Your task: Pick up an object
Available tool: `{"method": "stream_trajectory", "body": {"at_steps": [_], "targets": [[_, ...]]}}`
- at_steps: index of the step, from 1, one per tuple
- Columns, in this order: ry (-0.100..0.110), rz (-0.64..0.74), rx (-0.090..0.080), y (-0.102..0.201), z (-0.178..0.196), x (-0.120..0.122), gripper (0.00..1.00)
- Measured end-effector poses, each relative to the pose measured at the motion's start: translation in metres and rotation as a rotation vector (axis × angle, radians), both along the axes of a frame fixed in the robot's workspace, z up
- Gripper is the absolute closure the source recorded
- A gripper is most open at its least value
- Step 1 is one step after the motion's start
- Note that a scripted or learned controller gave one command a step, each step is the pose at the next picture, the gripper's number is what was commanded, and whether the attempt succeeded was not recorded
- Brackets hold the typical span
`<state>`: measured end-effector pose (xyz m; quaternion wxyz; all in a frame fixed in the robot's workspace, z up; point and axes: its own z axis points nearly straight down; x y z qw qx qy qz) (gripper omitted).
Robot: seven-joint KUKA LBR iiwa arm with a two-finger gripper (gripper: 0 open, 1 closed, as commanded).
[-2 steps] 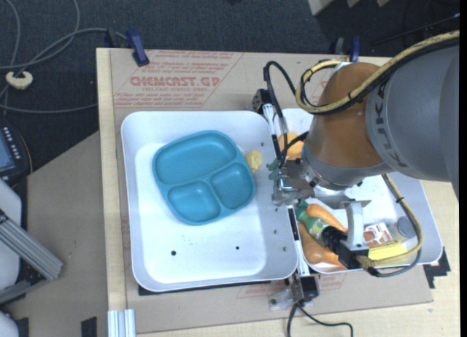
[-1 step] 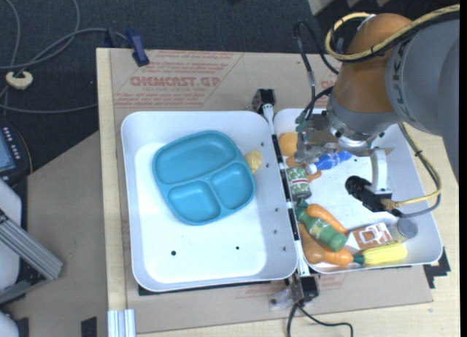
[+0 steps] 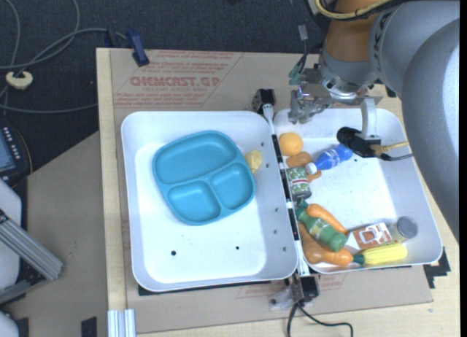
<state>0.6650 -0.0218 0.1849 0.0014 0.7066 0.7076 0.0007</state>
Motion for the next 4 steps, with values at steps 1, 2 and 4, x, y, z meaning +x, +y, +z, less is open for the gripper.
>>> {"method": "stream_trajectory", "body": {"at_steps": [1, 2, 4], "targets": [[0.002, 0.0, 0.0, 0.0, 0.0, -0.001, 0.0], [0.0, 0.003, 0.002, 0.049, 0.001, 0.002, 0.0], [0.001, -0.01, -0.004, -0.034, 0.0, -0.098, 0.0]]}}
